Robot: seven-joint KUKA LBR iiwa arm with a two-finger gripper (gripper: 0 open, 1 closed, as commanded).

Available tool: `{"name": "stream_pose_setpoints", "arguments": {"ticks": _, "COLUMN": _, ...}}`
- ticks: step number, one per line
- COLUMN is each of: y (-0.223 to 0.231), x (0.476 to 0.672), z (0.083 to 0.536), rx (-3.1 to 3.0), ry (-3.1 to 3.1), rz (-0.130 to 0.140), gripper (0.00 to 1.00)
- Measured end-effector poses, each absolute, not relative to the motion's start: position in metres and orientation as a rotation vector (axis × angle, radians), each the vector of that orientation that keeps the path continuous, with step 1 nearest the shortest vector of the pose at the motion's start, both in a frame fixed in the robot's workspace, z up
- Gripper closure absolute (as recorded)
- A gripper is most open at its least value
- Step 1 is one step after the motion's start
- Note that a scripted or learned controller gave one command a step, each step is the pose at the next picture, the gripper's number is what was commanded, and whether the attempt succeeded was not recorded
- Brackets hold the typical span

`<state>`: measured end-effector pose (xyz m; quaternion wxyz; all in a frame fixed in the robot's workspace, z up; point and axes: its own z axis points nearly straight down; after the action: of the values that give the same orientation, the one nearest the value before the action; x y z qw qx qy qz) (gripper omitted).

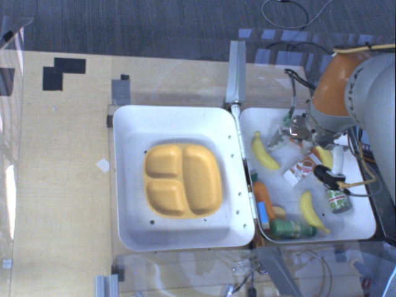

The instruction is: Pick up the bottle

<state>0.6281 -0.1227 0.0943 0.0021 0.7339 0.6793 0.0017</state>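
We see the left bin (pixel 124 166) w/ a yellow divided tray (pixel 183 179). The right bin (pixel 362 228) has three bananas, a small carton (pixel 301 169), an orange bottle (pixel 263 197) and a green bottle (pixel 292 229) along its near-left edge. Gripper (pixel 291 132) hovers at the bin's far side; can't tell its state.

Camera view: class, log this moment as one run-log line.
gripper: over right bin | green bottle: lying, not held | yellow tray: left bin
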Motion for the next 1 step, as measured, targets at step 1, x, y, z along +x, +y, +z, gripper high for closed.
{"name": "stream_pose_setpoints", "arguments": {"ticks": 1, "y": -0.0993, "x": 0.6703, "z": 0.1702, "rx": 2.61, "ry": 1.74, "rz": 0.007, "gripper": 0.0}}
